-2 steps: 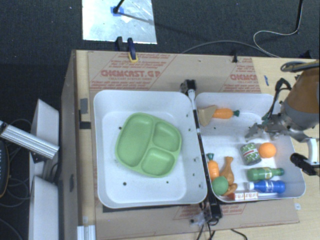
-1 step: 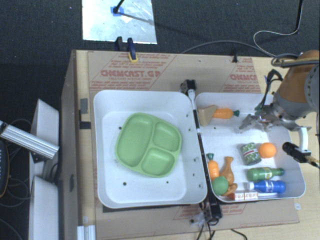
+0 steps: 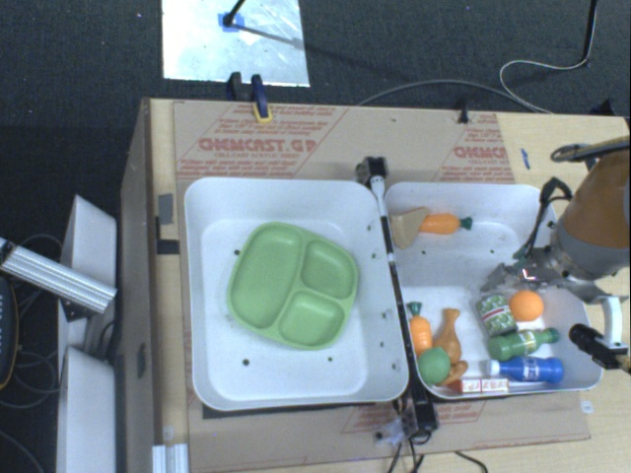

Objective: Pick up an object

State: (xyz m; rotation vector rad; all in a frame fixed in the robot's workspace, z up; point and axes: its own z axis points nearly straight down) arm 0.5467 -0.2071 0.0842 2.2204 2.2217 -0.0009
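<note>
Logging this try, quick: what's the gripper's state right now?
Gripper: cannot be told; it sits low in the right bin beside the orange ball.

The arm (image 3: 598,215) is cut off by the right edge of the view, so only its orange band and part of the grey wrist show. The tool (image 3: 520,276) is small and blurred against the clutter, and the state of its grip cannot be told. A silver packet (image 3: 494,310) beneath it is partly covered by an orange ball (image 3: 527,305). The label (image 3: 483,386) at the right bin's near rim is too small to read.
</note>
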